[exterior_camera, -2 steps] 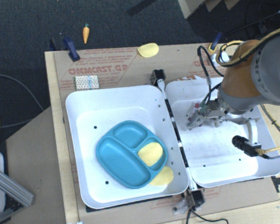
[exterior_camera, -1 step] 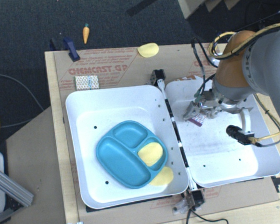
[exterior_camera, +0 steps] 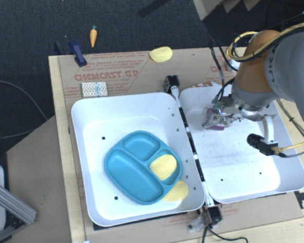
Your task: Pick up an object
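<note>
In the left bin (exterior_camera: 87, 123) lies a blue divided plate (exterior_camera: 135, 169). One yellow piece (exterior_camera: 164, 166) rests in the plate's right compartment, and a second yellow piece (exterior_camera: 176, 192) lies against its lower right edge. My gripper (exterior_camera: 216, 118) is down in the upper left part of the right bin (exterior_camera: 251, 181), close to the wall between the bins. A small pinkish scrap (exterior_camera: 218, 127) shows just under the gripper; I cannot tell whether it is held. The grey arm with its orange band (exterior_camera: 257, 63) covers the bin's upper right.
On the brown bench behind the bins sit a yellow lemon-like object (exterior_camera: 161, 54), a small patterned packet (exterior_camera: 94, 89) and a blue item (exterior_camera: 76, 53). A tiny carrot (exterior_camera: 93, 36) lies on the dark floor beyond. Cables (exterior_camera: 280, 147) loop over the right bin's right side.
</note>
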Controlling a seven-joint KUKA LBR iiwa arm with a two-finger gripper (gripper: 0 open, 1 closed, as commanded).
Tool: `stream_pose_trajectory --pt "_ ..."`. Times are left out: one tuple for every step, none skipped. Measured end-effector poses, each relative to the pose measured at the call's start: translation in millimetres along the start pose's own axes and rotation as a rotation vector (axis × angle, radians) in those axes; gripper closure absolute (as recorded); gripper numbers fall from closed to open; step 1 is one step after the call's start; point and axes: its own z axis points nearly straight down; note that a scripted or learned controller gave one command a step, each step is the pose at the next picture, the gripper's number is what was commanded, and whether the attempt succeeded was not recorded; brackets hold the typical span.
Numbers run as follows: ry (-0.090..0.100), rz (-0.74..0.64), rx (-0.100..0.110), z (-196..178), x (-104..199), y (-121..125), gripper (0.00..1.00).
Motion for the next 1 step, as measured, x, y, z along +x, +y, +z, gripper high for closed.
stream_pose_trajectory --pt "0.001 -0.001 0.001 -91.0 74.0 -39.6 1.00"
